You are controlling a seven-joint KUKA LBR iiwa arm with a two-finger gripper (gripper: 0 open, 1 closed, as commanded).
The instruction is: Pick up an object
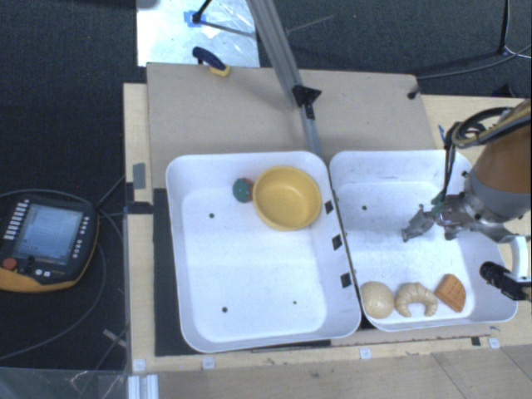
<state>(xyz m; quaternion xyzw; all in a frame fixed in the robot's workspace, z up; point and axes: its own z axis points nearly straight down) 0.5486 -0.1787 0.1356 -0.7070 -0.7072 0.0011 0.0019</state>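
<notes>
- In the right bin, the gripper hangs over bare floor; whether its fingers are spread is impossible to tell.
- Along that bin's near wall lie a round bun, croissant and orange wedge, closely spaced.
- The left bin holds a yellow bowl half hiding a green ball.

Croissant, roll and wafer line the right bin's near edge.

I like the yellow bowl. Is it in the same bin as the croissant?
No, the yellow bowl sits in the left bin, while the croissant lies in the right bin.
</notes>
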